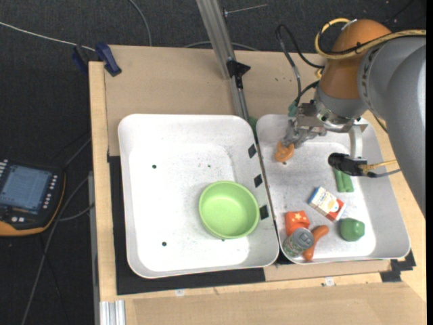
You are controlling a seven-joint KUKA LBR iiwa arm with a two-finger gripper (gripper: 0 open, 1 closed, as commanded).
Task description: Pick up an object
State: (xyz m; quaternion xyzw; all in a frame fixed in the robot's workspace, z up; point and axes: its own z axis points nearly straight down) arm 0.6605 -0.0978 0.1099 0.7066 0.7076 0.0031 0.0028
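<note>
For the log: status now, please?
End effector over right bin, shut on orange piece. Piece lifted. Green bowl in left bin, nothing blocking.

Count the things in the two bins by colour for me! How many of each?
Green: 3 — bowl in the left bin, stick, round fruit
Orange: 3 — piece under the gripper, block, carrot
White and orange: 1 — carton
Grey: 1 — can
Total: 8
</note>
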